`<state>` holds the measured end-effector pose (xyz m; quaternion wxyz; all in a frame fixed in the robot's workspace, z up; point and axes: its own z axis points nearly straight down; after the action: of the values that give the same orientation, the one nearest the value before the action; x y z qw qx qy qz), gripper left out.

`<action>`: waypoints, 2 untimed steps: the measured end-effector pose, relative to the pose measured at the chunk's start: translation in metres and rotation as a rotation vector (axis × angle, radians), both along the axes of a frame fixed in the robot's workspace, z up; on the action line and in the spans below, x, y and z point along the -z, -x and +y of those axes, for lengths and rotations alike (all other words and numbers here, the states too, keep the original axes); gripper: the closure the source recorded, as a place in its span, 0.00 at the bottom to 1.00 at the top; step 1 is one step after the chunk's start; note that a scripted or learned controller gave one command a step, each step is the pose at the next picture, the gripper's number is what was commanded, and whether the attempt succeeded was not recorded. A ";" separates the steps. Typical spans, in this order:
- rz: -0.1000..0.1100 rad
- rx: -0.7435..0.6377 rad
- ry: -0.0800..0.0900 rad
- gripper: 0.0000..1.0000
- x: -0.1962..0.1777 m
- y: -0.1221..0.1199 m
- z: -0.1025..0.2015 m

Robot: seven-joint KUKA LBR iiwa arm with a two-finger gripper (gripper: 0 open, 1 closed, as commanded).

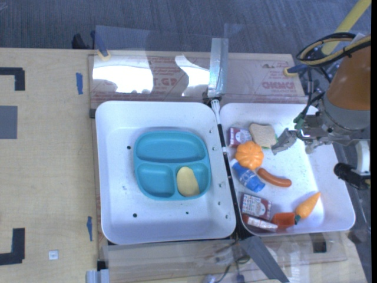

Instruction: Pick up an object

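tool [293,139]: fingers spread, nothing between them | hovering over right bin [336,214] | beside bread slice [263,134]

So the arm [347,99] is a chunky rounded thing, mostly light grey, with a fat orange band [352,84] wrapped around it just above the wrist. Below that band the housing goes pale grey and kind of drum-shaped. There's a bundle of cables [324,49] looped up top, black and yellow ones mixed with a bit of blue, plus a yellow strip [356,10] running off toward the corner. The claw [284,141] is darker grey metal, angular, with small bracket-like parts and a tiny green spot near its base. A black knob-looking piece [347,173] sticks out lower down.
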<state>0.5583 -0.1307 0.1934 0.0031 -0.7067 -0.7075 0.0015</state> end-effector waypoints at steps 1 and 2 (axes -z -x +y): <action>-0.011 -0.061 0.003 0.00 0.106 -0.033 0.020; -0.011 -0.142 0.001 0.00 0.106 0.039 0.021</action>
<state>0.5196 -0.1097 0.0874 -0.0011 -0.6549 -0.7557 -0.0017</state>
